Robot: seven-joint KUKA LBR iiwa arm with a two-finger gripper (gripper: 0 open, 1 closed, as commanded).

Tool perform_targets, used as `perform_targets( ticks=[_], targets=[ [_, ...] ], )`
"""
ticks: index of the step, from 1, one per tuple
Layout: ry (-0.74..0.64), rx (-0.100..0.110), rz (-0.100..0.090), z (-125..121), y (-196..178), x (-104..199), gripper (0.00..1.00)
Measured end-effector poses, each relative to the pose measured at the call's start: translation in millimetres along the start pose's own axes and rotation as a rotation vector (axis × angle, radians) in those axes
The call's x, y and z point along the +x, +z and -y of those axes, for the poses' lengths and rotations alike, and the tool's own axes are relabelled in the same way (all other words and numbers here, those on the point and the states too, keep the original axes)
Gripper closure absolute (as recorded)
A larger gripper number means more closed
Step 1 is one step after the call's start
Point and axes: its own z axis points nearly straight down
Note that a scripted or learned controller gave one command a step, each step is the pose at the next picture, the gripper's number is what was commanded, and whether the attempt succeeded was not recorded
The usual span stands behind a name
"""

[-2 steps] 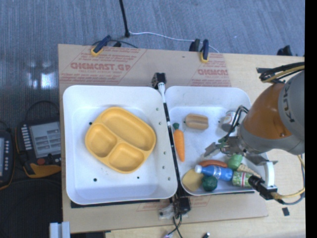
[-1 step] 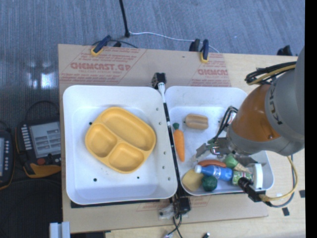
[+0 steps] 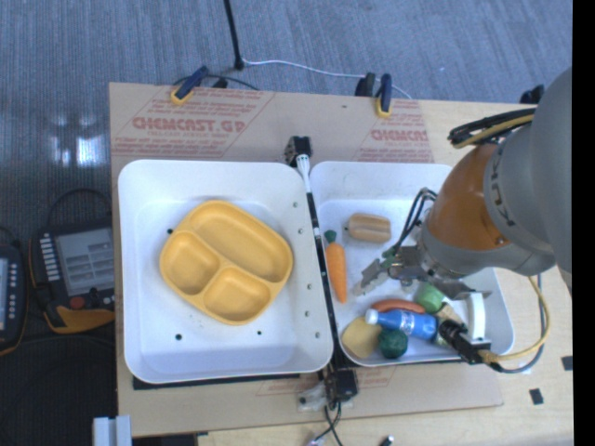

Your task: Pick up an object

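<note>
Grey arm (image 3: 535, 193), nearest the lens, reaches over the right bin (image 3: 409, 179) on the tabletop. Its pincer (image 3: 389, 269) hangs low just beside the carrot (image 3: 336, 269), fingers seemingly spread a little and gripping nothing. That carrot lies close along the bin's left wall, long axis running near-to-far, green top toward the far side. A blue bottle (image 3: 405, 322) lies crosswise among crowded toys at the near edge; a bread roll (image 3: 368, 228) sits farther back. Risk, in my judgement: the wall could block one finger, so the carrot rolls away or slips.
</note>
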Motion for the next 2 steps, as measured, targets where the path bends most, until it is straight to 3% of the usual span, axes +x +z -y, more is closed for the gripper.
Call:
perform_targets(
  ticks=[1,2],
  targets=[
    [-0.014,-0.02,-0.006,16.5,-0.5,-14.2,0.0],
    [-0.001,-0.004,0.001,-1.9,0.1,3.0,0.0]
  ],
)
